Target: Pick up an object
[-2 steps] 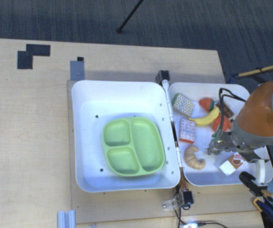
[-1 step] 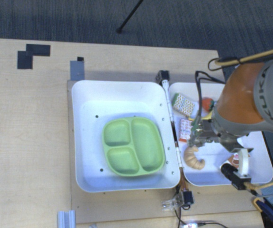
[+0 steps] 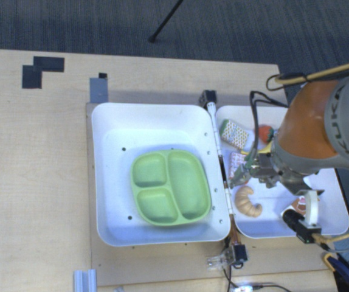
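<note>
Your jaws (image 3: 242,174) hang low in the right bin (image 3: 338,215), close to its left wall, and from this slanted overhead angle you cannot tell whether they stand apart or together; the wrist body hides most of them. Nothing is visibly caught between them.

Just below the jaws lies a croissant (image 3: 248,202), curved and golden-brown, resting on the bin floor. It sits so near the jaws that contact cannot be ruled in or out. Just above and left of the jaws you have a patterned pink-and-white packet (image 3: 235,160), partly covered by the arm, and above that a green-and-white checked pouch (image 3: 235,134) tilted toward the bin's upper left corner. A small red-orange object (image 3: 264,132) peeks out beside the pouch, against the edge of the arm. Toward the bin's lower right, a white roll with a dark red face (image 3: 303,207) lies near the arm's cabling.

The arm (image 3: 320,129) itself comes in from the right, its orange band and grey housing covering much of the right bin.

Across the divider, the left bin (image 3: 110,163) holds a green three-compartment tray (image 3: 171,187) lying flat near its middle. Both bins rest on the light wooden table (image 3: 34,181).
</note>
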You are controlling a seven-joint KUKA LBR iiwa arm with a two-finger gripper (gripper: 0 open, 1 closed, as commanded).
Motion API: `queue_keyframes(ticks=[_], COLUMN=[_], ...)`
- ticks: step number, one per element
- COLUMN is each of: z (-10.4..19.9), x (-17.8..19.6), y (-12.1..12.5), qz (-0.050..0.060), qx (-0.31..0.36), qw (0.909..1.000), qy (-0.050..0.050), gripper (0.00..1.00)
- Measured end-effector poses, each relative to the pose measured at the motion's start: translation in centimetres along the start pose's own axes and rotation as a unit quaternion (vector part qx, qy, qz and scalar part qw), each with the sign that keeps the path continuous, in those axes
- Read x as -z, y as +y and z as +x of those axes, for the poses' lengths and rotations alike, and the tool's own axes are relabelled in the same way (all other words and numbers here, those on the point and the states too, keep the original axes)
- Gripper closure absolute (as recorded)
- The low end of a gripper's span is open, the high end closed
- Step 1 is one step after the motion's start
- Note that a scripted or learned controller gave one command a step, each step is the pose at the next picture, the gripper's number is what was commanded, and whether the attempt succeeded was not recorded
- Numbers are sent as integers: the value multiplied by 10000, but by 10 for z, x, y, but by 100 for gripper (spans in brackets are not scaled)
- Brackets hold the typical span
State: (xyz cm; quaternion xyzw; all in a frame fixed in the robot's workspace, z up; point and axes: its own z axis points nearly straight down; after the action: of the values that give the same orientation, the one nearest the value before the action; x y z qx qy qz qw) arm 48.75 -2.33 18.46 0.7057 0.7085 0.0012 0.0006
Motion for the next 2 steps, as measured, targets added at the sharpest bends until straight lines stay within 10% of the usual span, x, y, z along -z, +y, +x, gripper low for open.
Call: queue_keyframes(ticks=[1,2], z=[-68,-69], x=[-56,-93], y=[-2,5], qz=[12,-84], qx=[-12,-23], qw=[10000,10000], qy=[-9,-25], gripper=[0,0])
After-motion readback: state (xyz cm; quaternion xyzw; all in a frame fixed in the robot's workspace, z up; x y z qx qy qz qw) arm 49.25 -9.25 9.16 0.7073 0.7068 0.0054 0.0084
